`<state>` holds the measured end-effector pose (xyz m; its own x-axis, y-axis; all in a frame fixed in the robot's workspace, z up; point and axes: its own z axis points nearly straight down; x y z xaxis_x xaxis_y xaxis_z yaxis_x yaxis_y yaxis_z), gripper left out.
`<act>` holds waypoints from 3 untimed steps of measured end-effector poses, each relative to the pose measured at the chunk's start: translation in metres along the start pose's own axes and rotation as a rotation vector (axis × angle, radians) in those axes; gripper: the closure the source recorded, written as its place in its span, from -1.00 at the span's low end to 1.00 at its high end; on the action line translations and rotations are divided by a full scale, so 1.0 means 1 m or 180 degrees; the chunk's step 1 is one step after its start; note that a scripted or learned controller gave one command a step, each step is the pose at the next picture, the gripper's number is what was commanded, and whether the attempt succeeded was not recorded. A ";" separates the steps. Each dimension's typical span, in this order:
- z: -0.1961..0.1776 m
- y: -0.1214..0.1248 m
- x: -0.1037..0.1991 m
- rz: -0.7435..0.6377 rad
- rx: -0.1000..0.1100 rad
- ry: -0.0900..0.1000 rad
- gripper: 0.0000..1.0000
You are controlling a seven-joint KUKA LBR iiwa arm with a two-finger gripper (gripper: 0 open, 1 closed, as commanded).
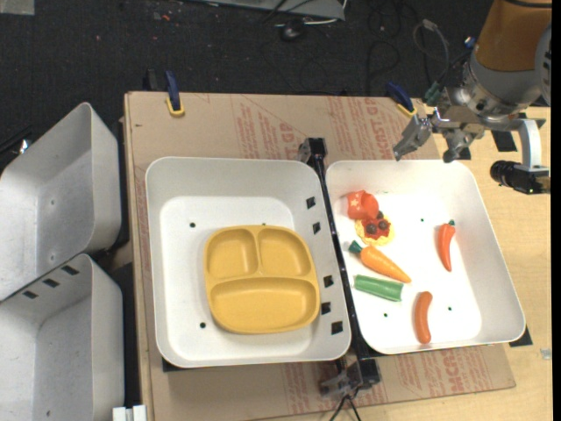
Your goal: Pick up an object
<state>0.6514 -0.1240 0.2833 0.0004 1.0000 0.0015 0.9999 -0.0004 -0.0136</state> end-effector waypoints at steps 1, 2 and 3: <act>-0.008 0.002 0.000 -0.0007 -0.0042 -0.0005 -1.00; 0.053 -0.004 -0.001 0.0003 -0.0027 -0.0004 -1.00; 0.114 0.002 -0.001 0.0000 -0.0036 -0.0005 -1.00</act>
<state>0.6523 -0.1245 0.1692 0.0004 1.0000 -0.0003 1.0000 -0.0004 -0.0023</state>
